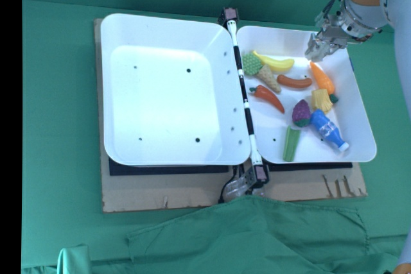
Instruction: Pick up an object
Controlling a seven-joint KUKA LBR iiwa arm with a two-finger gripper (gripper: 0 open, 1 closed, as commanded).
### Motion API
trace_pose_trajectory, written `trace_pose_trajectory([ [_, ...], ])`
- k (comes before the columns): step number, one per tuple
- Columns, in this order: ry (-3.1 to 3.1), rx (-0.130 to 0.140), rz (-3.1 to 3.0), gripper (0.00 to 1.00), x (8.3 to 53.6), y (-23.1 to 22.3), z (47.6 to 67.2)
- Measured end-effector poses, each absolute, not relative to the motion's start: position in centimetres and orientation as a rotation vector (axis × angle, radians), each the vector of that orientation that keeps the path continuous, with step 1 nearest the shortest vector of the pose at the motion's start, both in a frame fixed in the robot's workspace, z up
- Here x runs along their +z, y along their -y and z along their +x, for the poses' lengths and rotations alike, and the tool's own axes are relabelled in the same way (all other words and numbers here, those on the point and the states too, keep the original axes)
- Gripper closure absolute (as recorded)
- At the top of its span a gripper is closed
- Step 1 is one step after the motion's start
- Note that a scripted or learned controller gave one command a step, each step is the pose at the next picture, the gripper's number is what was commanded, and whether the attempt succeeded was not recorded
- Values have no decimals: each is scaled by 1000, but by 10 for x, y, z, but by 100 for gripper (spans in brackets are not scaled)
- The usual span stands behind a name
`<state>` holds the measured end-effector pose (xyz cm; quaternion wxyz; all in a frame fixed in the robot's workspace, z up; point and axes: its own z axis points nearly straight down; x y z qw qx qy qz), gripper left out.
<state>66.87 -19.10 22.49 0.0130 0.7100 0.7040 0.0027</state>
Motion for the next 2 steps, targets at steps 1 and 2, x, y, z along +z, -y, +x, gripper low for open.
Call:
trace_pose_trajectory([
  [1,-2187,9,2211,100,237,192,670],
  [2,-2181,11,2209,100,249,193,671],
])
